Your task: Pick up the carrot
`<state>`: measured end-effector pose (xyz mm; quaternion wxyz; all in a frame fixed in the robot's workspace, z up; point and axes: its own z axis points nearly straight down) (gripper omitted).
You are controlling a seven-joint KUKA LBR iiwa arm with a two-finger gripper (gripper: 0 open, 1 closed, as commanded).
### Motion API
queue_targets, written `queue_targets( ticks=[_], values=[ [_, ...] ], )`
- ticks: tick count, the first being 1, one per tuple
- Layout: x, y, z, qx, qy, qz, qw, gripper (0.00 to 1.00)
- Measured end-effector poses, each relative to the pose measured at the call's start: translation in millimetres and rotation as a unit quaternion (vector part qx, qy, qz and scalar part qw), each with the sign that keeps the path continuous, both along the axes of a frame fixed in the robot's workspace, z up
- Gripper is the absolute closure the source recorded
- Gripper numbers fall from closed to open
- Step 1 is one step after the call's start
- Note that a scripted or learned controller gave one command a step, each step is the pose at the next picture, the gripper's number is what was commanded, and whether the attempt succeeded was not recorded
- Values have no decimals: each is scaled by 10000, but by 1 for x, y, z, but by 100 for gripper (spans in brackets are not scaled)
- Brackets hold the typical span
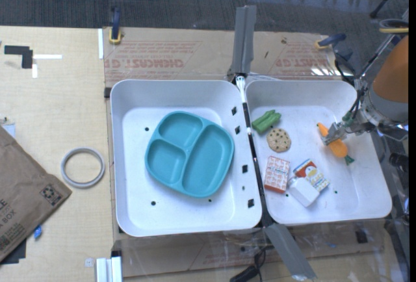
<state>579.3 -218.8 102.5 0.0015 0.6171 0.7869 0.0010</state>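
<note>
The carrot lies in the right bin, near its right wall and about midway from far to near. The gripper is down right at the carrot, though whether its jaws are wide, narrow or gripping cannot be told. Left of the carrot are a cookie and a green pod, and the left bin holds a teal divided plate.

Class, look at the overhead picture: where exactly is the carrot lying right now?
The carrot lies in the right bin, near its right wall, right at the hand, with the cookie off to its left.
</note>
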Motion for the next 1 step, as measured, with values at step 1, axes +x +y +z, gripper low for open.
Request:
queue_targets(
  ticks=[1],
  values=[
    [80,69,86,-7,14,-885,9961,100]
  ],
)
